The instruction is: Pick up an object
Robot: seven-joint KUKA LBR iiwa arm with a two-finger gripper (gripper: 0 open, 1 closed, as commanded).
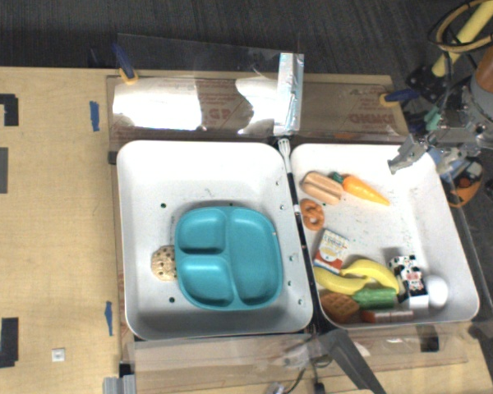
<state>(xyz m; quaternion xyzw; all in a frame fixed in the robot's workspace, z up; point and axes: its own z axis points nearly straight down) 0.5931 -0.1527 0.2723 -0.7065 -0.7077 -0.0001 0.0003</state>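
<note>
Two white bins side by side on bench [41, 220]. Left bin [222, 171]: teal divided plate [228, 257], cookie [163, 263] touching its left edge. Right bin [415, 224]: crowded, most pieces packed along near wall.

Hand [404, 158] at far right corner of right bin, just over the rim, arm behind it toward view's right. Spread or pressed together: cannot tell, too small and cluttered there. Nothing seen held.

Nearest candidate: carrot [363, 189], near the hand, down and to the left of it in view, on bin floor. Long axis slanted, green top toward bin's divider, pointed tip toward the hand's side and slightly nearer the camera. Touching or just beside hot dog [322, 187] at its top end; tip end free, bare floor around it.

Farther off: orange ring [313, 213] by the divider, small carton [333, 247], banana [357, 276] among a tight cluster at near wall, well apart from the hand.

Judgement: carrot the shortest reach, short move leftward and toward camera, then down. Closing across the carrot's narrow width, near the free tip half, likely cleaner than near the hot dog. Cluster at near wall likely harder, pieces touching.
</note>
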